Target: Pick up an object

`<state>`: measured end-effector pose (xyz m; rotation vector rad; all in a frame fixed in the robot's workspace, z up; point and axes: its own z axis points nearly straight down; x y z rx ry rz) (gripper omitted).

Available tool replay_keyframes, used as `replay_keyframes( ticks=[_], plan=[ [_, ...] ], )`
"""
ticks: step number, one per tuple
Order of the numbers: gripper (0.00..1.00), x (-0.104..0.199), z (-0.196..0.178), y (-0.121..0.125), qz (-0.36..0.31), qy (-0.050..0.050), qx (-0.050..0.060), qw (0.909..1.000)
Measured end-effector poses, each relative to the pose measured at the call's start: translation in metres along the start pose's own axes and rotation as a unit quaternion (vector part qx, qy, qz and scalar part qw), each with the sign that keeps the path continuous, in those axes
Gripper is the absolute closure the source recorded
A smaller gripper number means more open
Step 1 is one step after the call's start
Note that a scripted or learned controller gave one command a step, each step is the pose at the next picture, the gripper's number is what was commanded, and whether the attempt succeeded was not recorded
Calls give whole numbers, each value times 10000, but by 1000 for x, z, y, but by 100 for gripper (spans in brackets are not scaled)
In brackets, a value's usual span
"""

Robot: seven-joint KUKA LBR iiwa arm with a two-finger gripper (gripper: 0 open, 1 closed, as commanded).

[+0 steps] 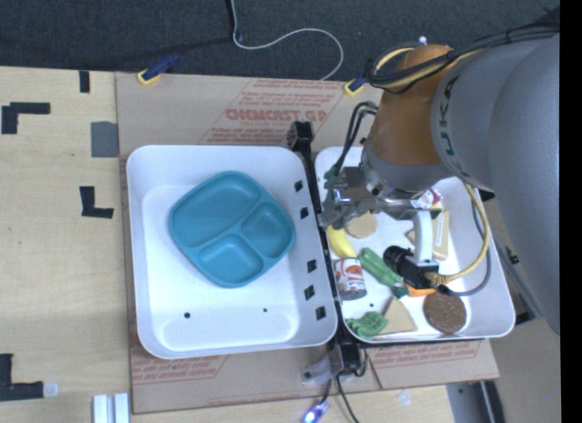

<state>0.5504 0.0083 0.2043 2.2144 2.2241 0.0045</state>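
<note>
In the right bin (491,326), among a crowd of small toy foods, we see the claw (350,201) lowered near the bin's left wall, under the orange-banded wrist of the arm (414,121). No single target is named, so we judge the likeliest pick to be the yellow banana (340,242), which lies just below the claw toward the view's bottom, its long axis running roughly along the bin wall. A pale round cookie (363,226) sits just beside it, and a small can (351,278) and a green pepper (379,265) lie further down. Whether the claw is spread or pressed together we cannot tell (the wrist hides most of it), and we see nothing between its tips. The left bin (145,230) holds a blue divided plate (232,227), well apart from the claw.
</note>
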Motion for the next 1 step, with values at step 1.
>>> replay_keyframes(
  ticks=[1],
  plan=[
    [100,0,-135,-44,8,10,-40,10000]
  ],
)
